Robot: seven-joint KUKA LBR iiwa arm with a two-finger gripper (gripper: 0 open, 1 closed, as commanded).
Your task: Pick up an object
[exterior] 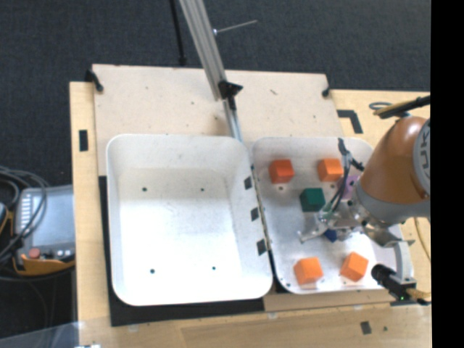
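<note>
The right bin (286,151) holds several orange blocks: one at the back left (281,170), one at the back right (330,169), and two at the front (308,270) (354,266). A dark green block (312,199) lies near the middle. My gripper (328,230) hangs low over the bin's middle, just in front of the green block, under the orange-banded wrist (395,169). A small blue thing (330,235) shows at the fingertips. Whether it is held is unclear.
The left bin (181,216) lies beside the right one. A slanted metal pole (206,46) rises from the back between the bins. A grey device with cables (40,227) sits off the bench at the left.
</note>
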